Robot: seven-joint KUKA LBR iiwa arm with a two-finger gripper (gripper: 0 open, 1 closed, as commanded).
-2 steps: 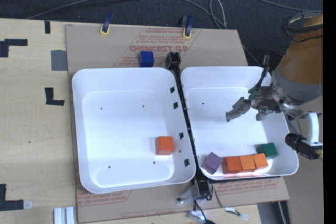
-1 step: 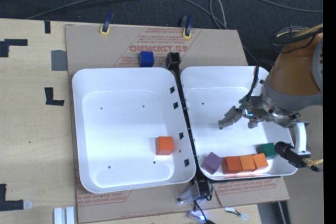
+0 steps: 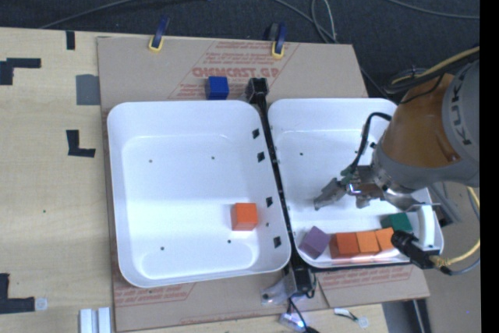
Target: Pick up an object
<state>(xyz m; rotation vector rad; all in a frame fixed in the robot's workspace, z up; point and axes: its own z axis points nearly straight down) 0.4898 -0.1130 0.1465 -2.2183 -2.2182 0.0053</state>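
The arm (image 3: pixel 425 136) reaches leftward over the right bin (image 3: pixel 327 117), gripper (image 3: pixel 331 195) tilted low (whether spread or pressed together, cannot tell). A purple block (image 3: pixel 314 242) and orange blocks (image 3: pixel 360 244) line the near wall; mid-floor lies open.

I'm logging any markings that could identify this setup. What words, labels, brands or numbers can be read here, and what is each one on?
"CHEMCAST G.P" (roughly), in red print on the cardboard sheet behind the bins; the smaller red line above it is too blurred to read.
"KU", dark letters on the grey arm, cut off by the frame.
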